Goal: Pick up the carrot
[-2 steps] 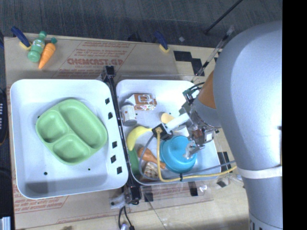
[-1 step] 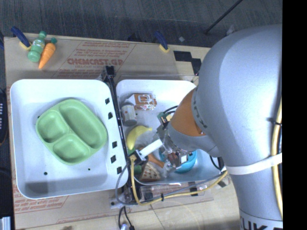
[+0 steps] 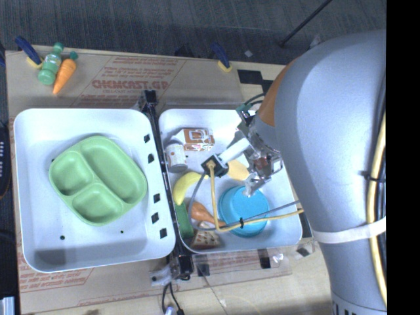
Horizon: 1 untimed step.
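- Carrot (image 3: 201, 211) lies in the right bin (image 3: 289, 176), near its lower left, beside the banana (image 3: 184, 184); not yet lifted.
- Gripper (image 3: 252, 188) hovers over the blue bowl (image 3: 244, 210); finger state: cannot tell.

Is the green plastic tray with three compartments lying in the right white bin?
No, the green plastic tray with three compartments lies in the left white bin, while the right white bin holds other things.

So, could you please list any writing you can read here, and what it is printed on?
"CHEMCAST GP": red print on the brown board under the bins; the smaller red lines around it are too blurred to read.
Label on the small packet in the right bin: too small to read.
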Available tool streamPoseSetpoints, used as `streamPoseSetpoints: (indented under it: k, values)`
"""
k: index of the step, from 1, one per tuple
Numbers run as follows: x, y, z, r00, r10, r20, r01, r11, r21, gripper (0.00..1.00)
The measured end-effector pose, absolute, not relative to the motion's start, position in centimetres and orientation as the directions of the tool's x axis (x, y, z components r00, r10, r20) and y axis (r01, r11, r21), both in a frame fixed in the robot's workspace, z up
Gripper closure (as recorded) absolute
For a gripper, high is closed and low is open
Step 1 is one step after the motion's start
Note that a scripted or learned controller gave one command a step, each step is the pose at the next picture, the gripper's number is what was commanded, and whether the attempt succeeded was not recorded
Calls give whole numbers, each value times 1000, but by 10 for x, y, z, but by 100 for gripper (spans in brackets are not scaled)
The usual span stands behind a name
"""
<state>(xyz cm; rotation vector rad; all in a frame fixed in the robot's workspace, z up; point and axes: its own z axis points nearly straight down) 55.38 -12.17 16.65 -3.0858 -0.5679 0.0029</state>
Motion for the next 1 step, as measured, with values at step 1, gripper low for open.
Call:
streamPoseSetpoints:
  k: [1]
  values:
    - [503,-90,90,933,359,-6,359,-933,-12,0]
